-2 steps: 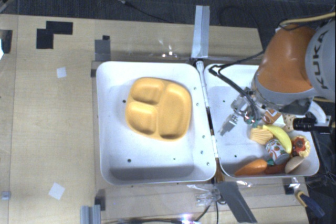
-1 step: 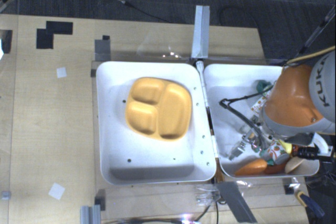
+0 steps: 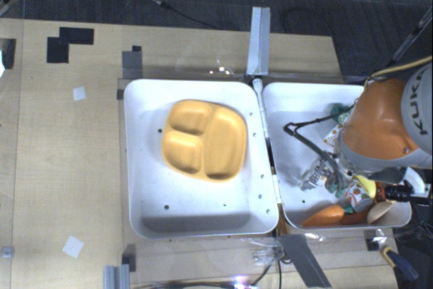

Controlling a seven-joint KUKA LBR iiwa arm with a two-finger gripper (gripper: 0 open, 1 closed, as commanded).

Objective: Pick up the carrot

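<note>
Carrot (image 3: 325, 215): orange, smooth, tapered, lying flat along the near wall of the right bin (image 3: 292, 101). Thin end points toward the divider between the bins; thick end runs under a clutter of small items at the bin's near right corner. A dark reddish piece (image 3: 353, 218) lies against its thick end, and a pale tan rounded item (image 3: 380, 212) sits just beyond that.

Claw (image 3: 319, 174): metallic, hanging low over the middle of the right bin. Carrot lies below the claw in the picture, toward the near wall, close but apart from it. Nothing seen between the fingers; whether they are spread or closed cannot be told, as the metal parts blur together.

Arm (image 3: 382, 120): enters from the right, orange band bulking large above the wrist, grey casing at the edge. Wrist points down and leftward into the bin. A black angled cable (image 3: 306, 126) runs from the wrist out to the claw's far side.

A yellow item (image 3: 366, 184) and a patterned packet (image 3: 354, 195) lie right of the claw, beside the wrist.

Left of the claw, across the divider: left bin (image 3: 145, 166) holding a yellow three-compartment tray (image 3: 204, 139).
</note>
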